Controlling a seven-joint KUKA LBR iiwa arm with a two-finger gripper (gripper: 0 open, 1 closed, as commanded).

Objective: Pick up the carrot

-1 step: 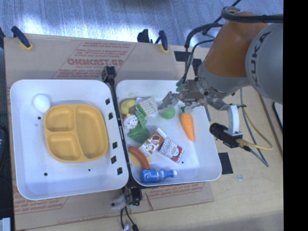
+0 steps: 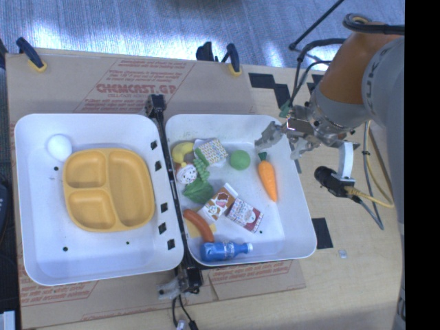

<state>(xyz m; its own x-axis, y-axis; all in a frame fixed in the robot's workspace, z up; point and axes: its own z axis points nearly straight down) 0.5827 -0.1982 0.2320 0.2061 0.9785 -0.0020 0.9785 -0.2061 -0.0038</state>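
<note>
From above, the carrot (image 2: 267,180) is lying in the right bin (image 2: 297,212) near its right wall, just below a green ball (image 2: 239,159). The gripper (image 2: 280,137) is hovering over the bin's upper right corner, fingers spread apart and gripping nothing.

I work in a robotics lab. My surface (image 2: 344,273) is a bench covered with printed cardboard sheet (image 2: 137,84), held by clamps (image 2: 31,55) at 11 and 12 o'clock. Two white bins (image 2: 34,253) sit side by side holding toy food. Loose cables (image 2: 375,194) trail at 3 o'clock. Grey carpet (image 2: 137,12) lies beyond.
</note>
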